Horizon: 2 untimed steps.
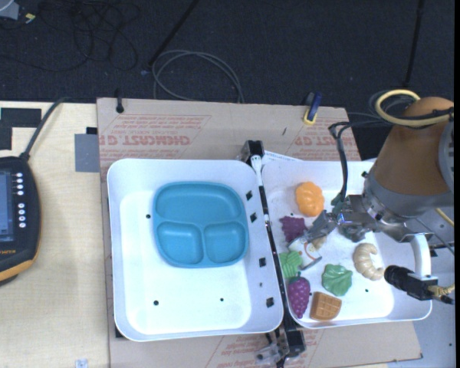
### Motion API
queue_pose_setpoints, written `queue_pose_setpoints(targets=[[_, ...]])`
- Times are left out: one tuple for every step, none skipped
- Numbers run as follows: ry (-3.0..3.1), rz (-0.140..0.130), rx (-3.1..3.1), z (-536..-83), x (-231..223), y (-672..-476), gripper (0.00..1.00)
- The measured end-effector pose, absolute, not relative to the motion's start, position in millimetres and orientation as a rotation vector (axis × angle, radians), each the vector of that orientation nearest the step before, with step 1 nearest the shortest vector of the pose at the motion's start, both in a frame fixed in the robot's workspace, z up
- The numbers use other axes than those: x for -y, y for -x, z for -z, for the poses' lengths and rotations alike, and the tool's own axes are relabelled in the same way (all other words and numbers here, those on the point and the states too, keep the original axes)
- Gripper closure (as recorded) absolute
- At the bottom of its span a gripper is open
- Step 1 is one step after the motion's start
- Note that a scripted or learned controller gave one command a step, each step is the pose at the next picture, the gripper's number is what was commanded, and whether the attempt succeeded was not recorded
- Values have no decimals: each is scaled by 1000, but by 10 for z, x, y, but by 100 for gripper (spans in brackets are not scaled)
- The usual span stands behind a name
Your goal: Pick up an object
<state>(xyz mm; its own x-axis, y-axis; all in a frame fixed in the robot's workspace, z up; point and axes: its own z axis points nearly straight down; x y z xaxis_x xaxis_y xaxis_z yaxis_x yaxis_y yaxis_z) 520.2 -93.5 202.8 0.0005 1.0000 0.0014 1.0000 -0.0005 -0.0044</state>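
Right bin (383,305): gripper (319,232) beside purple toy (293,226)

Red lettering is printed on the cardboard sheet (184,133) under the two bins, upside down from this angle and too blurred to read reliably

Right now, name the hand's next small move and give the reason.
Probably lower straight down: the hand hovers in the right bin near the purple toy, with nothing visibly held. The orange toy sits just beyond.
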Motion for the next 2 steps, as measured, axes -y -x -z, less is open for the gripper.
queue_pose_setpoints(targets=[[2218, -2, 2223, -830, 987, -5618, 0], [2229, -2, 2213, -988, 1018, -5609, 100]])
